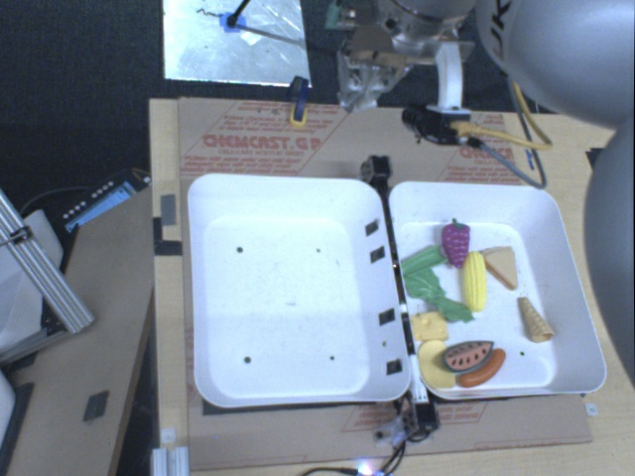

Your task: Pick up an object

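The right bin (571,296) holds several toy foods. Among them are purple grapes (455,242), a green leafy piece (433,284), a yellow corn cob (474,281), a tan bread wedge (501,266) and a cone (536,319). At the bin's front lie a watermelon slice (467,354), a red sausage (482,369) and a yellow cheese piece (429,325). My gripper (359,85) hangs high above the bench's far edge, behind both bins and well away from the food. Nothing shows in it.
The left bin (213,296) sits beside the right one, with black clips along the shared wall (389,276). A shiny metal sheet (233,26) lies at the back left. A yellow-and-blue clamp (298,102) stands near the gripper. Cables (496,147) trail at the back right.
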Available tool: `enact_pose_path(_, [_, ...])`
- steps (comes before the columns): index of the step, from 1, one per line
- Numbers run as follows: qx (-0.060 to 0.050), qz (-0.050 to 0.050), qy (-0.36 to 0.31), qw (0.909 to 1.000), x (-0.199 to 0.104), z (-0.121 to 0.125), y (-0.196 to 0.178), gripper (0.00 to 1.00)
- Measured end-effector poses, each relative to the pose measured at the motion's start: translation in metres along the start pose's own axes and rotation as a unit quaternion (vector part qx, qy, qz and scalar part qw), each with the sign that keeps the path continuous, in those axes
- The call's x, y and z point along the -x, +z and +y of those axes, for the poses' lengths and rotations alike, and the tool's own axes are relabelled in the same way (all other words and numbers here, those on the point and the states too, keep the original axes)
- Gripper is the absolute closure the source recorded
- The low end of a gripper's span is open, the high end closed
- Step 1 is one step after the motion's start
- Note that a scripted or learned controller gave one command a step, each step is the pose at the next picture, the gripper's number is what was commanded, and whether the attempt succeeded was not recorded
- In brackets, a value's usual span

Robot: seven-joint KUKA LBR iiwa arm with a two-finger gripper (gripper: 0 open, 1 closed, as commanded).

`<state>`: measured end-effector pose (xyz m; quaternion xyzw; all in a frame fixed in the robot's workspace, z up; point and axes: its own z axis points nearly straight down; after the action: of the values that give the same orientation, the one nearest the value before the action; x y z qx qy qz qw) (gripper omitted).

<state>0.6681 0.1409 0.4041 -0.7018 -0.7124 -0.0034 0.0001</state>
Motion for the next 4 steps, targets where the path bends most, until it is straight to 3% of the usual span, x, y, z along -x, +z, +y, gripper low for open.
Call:
enact_pose_path(1, [-0.001, -0.001, 0.002, 1.0, -0.071, 0.001, 0.0, 1.0])
enact_pose_path(2, [-0.004, -0.004, 0.009, 0.9999, -0.007, 0.0, 0.055, 1.0])
enact_pose_path(3, [0.0, 0.0, 0.002, 1.0, -0.098, 0.001, 0.038, 1.0])
enact_pose_path(4, [0.007, 0.001, 0.004, 1.0, -0.094, -0.03, -0.143, 1.0])
